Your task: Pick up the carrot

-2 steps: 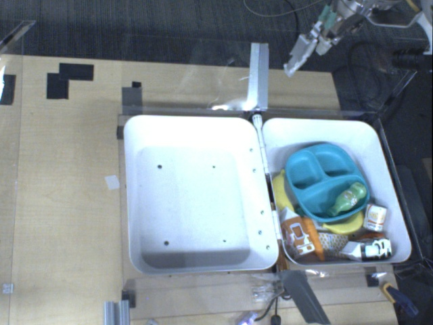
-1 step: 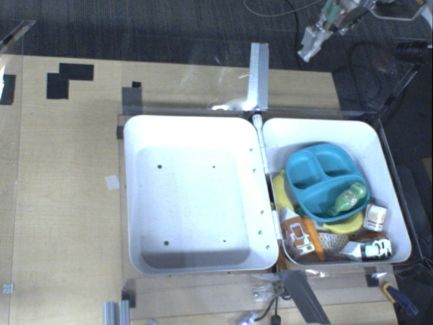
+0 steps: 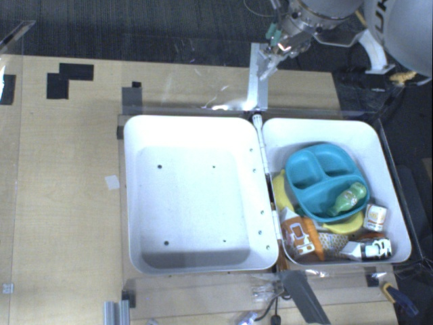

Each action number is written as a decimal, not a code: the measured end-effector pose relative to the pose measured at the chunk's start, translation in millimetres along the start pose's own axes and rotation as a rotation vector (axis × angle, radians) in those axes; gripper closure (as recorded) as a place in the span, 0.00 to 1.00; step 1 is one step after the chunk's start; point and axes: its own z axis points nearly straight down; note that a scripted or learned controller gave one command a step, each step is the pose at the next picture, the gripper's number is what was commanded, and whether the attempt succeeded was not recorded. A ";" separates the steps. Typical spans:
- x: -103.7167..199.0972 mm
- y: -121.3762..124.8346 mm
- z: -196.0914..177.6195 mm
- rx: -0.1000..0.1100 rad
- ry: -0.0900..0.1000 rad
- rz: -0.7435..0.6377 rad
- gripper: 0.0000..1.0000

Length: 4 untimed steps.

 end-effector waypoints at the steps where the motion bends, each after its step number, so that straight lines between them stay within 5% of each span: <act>1: 66.9 41.9 82.2 0.000 0.001 -0.094 1.00; 2: 125.2 37.6 52.6 0.000 0.001 0.400 1.00; 3: 115.6 73.0 78.6 0.002 0.000 0.856 1.00; 4: 128.5 81.2 107.9 0.003 0.002 1.354 1.00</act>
